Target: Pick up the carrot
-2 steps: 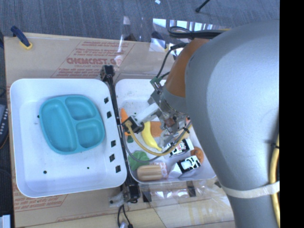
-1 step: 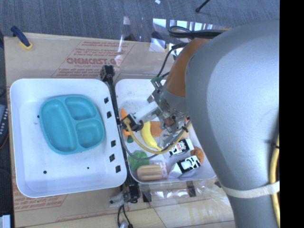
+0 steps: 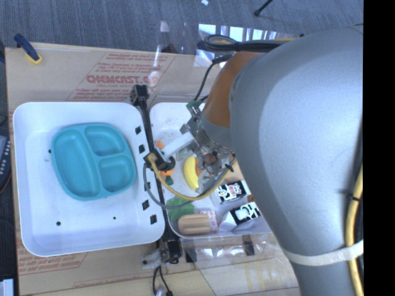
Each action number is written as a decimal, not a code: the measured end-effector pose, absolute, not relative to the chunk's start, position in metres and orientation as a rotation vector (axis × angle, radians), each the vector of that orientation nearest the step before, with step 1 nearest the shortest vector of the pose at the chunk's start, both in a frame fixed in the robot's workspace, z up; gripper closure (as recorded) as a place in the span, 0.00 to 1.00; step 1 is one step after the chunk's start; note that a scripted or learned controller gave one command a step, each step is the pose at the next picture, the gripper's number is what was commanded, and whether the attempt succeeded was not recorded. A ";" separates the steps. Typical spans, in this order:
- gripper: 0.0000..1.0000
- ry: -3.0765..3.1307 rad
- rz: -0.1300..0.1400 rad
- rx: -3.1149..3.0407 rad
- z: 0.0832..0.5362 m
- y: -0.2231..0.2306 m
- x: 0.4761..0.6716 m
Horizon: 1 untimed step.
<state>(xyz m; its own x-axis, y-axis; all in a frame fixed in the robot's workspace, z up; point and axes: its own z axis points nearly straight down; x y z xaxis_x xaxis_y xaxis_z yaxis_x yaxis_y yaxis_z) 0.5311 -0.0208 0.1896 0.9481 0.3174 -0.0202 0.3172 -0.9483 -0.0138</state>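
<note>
Reaching in from the right, the grey arm (image 3: 302,140) covers most of the right bin (image 3: 170,113), its tool (image 3: 207,156) low over the clutter; whether the tool is released or clenched cannot be told. Carrot (image 3: 165,176): a small orange piece by the bin's left wall, just left of the banana (image 3: 191,172). Bread roll (image 3: 194,224) lies nearer the front. Left bin (image 3: 28,165) holds a blue divided plate (image 3: 92,160).
</note>
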 end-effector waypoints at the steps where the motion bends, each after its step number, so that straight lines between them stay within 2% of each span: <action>1: 0.00 -0.362 0.026 -3.114 0.190 0.018 0.501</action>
